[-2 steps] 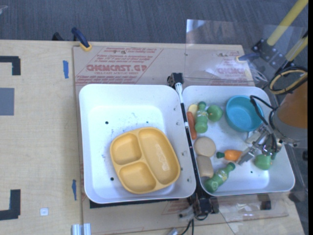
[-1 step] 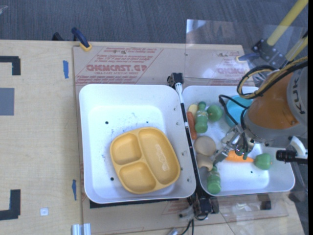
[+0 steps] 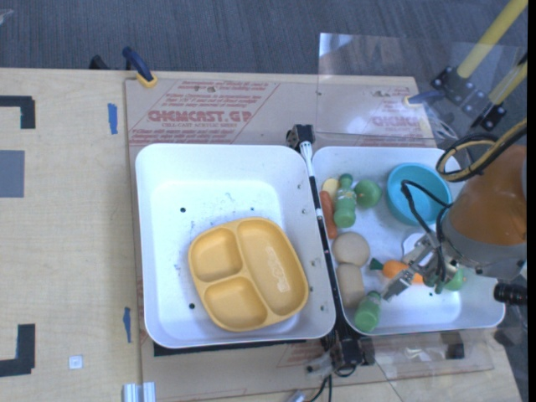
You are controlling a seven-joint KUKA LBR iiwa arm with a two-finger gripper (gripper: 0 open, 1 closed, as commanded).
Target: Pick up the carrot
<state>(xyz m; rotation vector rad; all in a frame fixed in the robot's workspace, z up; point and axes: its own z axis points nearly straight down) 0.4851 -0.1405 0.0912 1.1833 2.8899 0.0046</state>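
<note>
Red printed lettering on the flat brown cardboard sheet (image 3: 251, 107) behind the bins; too blurred to read.

Looks like a robot lab. Two white bins (image 3: 159, 224) on a taped desk (image 3: 59, 224). Grey carpet (image 3: 209, 15) beyond.

Two shallow white bins side by side: left bin (image 3: 159, 224) bearing a yellow three-compartment plate (image 3: 247, 272); right bin (image 3: 477, 308) with a blue bowl (image 3: 416, 193) toward the far wall, two beige egg-shaped pieces (image 3: 351, 248) near the divider, green toy vegetables (image 3: 366, 193) scattered about.
</note>
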